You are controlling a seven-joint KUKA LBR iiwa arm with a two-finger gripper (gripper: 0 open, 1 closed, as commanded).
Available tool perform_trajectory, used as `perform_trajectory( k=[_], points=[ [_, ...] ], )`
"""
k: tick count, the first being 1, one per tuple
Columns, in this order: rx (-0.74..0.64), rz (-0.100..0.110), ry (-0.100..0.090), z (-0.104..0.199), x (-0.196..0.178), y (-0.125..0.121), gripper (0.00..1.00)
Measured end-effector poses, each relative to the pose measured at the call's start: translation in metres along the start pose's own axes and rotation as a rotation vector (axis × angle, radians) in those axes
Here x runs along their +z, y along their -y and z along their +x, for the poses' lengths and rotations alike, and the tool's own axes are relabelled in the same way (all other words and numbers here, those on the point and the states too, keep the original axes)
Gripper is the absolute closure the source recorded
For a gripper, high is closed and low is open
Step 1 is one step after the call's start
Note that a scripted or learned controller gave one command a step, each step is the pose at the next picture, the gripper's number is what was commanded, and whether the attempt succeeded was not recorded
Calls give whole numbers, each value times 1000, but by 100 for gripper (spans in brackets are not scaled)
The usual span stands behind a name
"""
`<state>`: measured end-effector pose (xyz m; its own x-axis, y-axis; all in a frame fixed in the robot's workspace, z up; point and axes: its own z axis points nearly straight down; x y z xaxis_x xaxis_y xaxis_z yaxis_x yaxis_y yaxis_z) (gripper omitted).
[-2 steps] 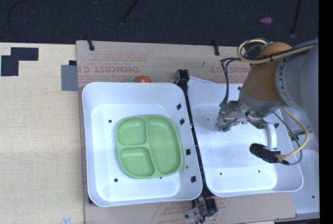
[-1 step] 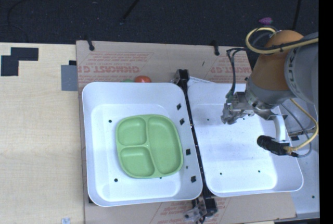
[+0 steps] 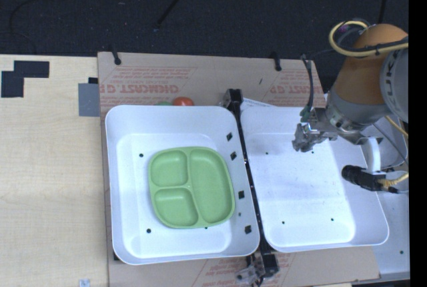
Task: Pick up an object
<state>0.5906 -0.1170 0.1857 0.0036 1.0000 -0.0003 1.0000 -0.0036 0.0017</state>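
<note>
One Plate Awaiting Pickup

One green divided plate [image 3: 191, 187] is lying flat in the left bin [image 3: 127, 132]; it is likely light, stiff and slick, best taken at its raised rim. Pincer [image 3: 305, 141] is hovering over the right bin [image 3: 360, 225]; its state cannot be told.

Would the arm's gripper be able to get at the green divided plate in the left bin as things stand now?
Probably yes. The green divided plate lies flat and uncovered in the left bin; the gripper sits over the right bin and would only need to cross the divider.
</note>
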Motion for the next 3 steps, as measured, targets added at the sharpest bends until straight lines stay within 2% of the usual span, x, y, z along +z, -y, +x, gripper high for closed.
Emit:
perform_trajectory(
  k=[1, 3],
  points=[
    [-3, 0, 0, 2, -49, 9, 100],
    [-9, 6, -3, 103, -58, 24, 100]
  ],
)
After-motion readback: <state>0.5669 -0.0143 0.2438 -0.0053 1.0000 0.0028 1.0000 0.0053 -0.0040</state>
